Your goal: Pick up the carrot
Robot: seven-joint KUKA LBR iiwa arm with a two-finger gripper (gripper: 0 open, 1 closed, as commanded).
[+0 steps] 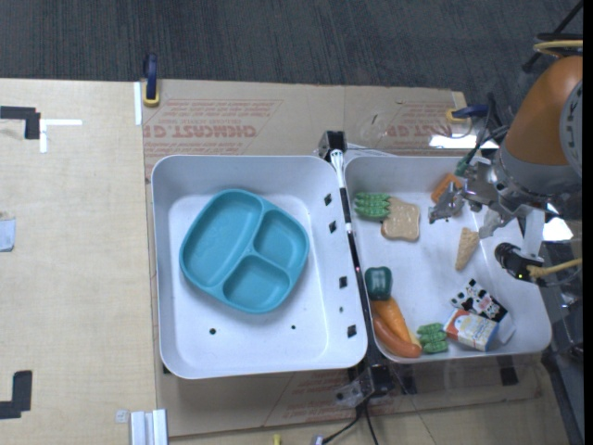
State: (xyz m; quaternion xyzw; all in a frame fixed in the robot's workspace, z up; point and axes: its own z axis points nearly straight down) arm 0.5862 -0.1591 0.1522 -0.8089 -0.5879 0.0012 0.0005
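Carrot (pixel 391 327) lies at the right bin's (pixel 528 346) near-left corner. Gripper (pixel 456 199) hovers well apart, jaws spread, grasping nothing.

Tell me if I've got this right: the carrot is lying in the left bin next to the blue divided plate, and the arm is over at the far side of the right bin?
Not quite. The carrot lies in the right bin, near its front left corner, not in the left bin with the blue divided plate. The camera view shows this. The arm is indeed over the far side of the right bin.
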